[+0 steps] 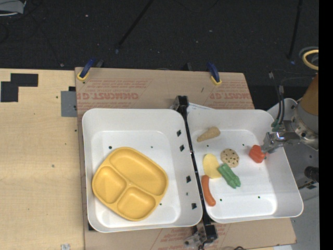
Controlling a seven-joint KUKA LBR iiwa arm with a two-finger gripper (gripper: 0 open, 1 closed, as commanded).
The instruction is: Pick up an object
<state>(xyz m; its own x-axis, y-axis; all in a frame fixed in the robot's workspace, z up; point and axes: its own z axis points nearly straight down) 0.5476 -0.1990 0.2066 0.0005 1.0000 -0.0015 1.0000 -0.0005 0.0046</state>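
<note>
The gripper (268, 144) is at the right bin's (283, 204) right side, just beside a red thing (256, 153); if its claw is apart or together, I cannot tell; a yellow tray (130, 183) lies in the left bin (99, 126).

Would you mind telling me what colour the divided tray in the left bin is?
Yellow; the divided tray shows clearly in the camera view.

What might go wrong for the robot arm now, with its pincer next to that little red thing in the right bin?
The red piece sits near the right bin's wall, right beside the pincer; a nudge could push it aside rather than catch it. The cookie, green vegetable and yellow piece lie bunched close together, so reaching there might disturb several things at once.
</note>
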